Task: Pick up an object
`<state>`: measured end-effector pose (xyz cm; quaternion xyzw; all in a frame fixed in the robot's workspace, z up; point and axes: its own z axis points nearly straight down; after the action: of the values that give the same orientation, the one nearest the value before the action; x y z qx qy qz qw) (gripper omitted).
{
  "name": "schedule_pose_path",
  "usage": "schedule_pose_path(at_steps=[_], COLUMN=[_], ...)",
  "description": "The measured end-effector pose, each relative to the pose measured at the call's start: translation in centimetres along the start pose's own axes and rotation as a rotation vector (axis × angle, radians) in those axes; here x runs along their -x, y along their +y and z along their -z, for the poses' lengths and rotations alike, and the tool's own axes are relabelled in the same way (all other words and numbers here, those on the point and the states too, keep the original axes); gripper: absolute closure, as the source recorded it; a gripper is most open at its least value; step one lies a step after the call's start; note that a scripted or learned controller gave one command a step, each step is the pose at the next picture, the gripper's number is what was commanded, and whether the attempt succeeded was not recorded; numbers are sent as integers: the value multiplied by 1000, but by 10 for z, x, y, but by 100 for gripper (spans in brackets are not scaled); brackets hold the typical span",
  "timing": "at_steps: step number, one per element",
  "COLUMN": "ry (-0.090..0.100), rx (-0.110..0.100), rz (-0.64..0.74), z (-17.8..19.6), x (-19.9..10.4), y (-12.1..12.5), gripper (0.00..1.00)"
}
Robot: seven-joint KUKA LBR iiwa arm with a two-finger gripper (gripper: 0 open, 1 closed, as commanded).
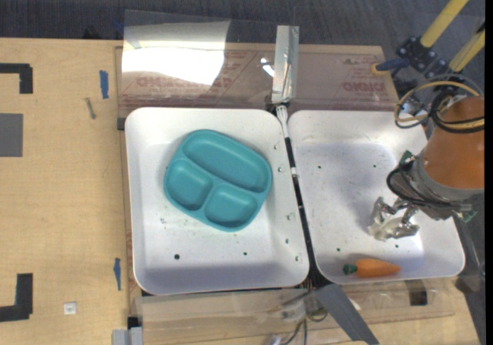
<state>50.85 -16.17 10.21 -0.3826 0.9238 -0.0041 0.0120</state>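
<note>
An orange carrot [370, 267] with a green tip lies along the front wall of the right bin [339, 174]. My gripper [390, 222] hangs low over the right bin's right half, a little behind and to the right of the carrot. Nothing shows between its fingers. A teal divided plate [218, 179] rests in the middle of the left bin [154, 251].
A clear plastic screen [185, 66] and a metal post [283, 66] stand behind the bins. The arm's orange band [459, 152] and cables [431, 101] lie over the right bin's far right side. Wooden bench surface [54, 205] stretches to the left.
</note>
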Motion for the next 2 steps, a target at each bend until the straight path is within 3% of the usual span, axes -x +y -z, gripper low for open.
schedule_pose_path(at_steps=[1, 2], ry=[1, 10], rx=[2, 9], rz=[0, 130], z=[-1, 75], x=[0, 23], y=[0, -59], gripper=[0, 0])
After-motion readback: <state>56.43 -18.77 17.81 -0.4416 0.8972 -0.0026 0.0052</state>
